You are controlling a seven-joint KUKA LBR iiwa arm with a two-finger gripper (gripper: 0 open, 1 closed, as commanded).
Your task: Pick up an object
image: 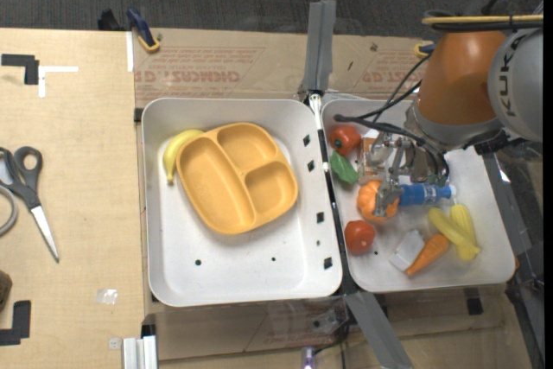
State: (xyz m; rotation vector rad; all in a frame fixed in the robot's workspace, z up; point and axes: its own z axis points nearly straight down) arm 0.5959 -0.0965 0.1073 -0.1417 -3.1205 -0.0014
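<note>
Camera view | arm (467,82) over right bin (497,268) | end effector (399,177) down

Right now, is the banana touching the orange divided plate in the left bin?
Touching. In the camera view the banana curves tight against the upper-left rim of the orange divided plate, with no white bin floor showing between them.

The robot arm (510,73) comes in from the right side of the picture. It is grey, with a big round orange band (458,78) just above the wrist. The arm bends down toward the bench. Black cables loop beside the wrist. Under the orange band hangs the gripper (399,177), a shiny metal part that points down and sits low. It is too jumbled there to see how it is set.
</note>
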